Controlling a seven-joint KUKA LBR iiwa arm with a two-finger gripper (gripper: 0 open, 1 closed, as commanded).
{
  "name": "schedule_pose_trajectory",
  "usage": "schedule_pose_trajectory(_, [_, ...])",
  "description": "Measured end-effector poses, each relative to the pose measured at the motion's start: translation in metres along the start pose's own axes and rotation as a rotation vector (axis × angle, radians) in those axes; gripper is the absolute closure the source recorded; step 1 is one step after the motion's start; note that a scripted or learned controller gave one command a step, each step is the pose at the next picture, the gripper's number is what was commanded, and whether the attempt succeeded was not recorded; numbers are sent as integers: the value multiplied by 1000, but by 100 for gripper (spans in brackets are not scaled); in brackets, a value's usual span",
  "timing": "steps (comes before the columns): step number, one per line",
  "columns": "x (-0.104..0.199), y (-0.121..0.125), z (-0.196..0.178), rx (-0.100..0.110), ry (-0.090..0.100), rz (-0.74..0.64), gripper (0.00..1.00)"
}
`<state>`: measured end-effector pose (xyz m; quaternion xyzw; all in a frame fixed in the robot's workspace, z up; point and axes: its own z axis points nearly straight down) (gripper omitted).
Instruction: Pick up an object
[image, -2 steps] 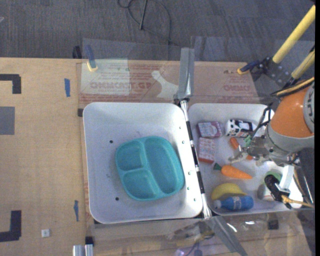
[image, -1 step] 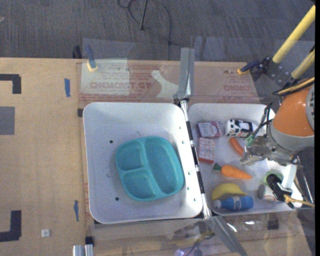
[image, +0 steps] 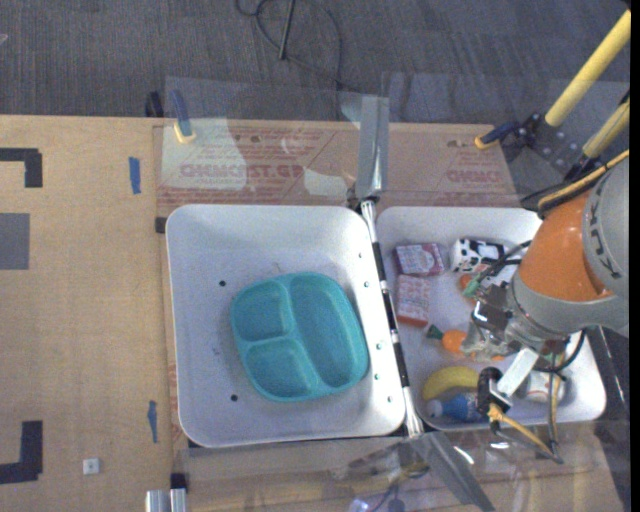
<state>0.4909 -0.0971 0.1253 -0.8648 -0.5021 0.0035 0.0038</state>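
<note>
Nearest the camera, at the near end of the right bin (image: 436, 230), a yellow banana (image: 450, 380) lies curved, with a small blue object (image: 462, 407) touching its near side. Just beyond them sits an orange piece (image: 455, 342), and right beside it the end effector (image: 487, 332) is lowered into the bin from the right; its own body hides the tip, so I cannot tell whether it is open or closed. The grey arm with its orange band (image: 562, 265) covers much of this bin's right half. In the left bin (image: 190, 300), a teal divided plate (image: 298, 337) lies flat near the middle, turned slightly askew, well apart from everything in the other bin. Farther back in the right bin, a red-and-white packet (image: 413, 297) rests near the dividing wall, a darker maroon packet (image: 418, 259) lies just behind it, and a black-and-white toy (image: 475, 253) sits to the right of that one, near the far rim. Both bins stand side by side on the brown bench (image: 80, 300). Behind them lies a flat cardboard sheet (image: 240, 170) with red print, and beyond it is grey carpet floor (image: 450, 40).
</note>
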Motion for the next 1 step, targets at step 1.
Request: schedule_pose_trajectory(1, [62,48,-129,-5,-2,292,100])
